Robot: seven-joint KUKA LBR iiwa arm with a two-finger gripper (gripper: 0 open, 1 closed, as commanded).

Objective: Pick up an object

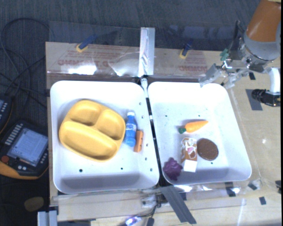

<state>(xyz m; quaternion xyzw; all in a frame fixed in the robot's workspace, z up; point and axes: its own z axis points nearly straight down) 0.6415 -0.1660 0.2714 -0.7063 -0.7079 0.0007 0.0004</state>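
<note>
I saw the two-finger gripper (216, 77) hanging above the right white bin's (236, 126) far corner, fingers spread apart, nothing between them. In that bin lay an orange plastic carrot (196, 125), a brown round cookie (208, 149) and purple grapes (172, 168), well apart from it.

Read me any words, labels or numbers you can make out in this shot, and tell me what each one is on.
None can be read.
Red print on the clear sheet behind the bins: too blurred.
Label on the blue bottle: too small.
Wrapper of the packet beside the brown disc: too small.
Screen of the handheld pendant: too blurred.
</note>
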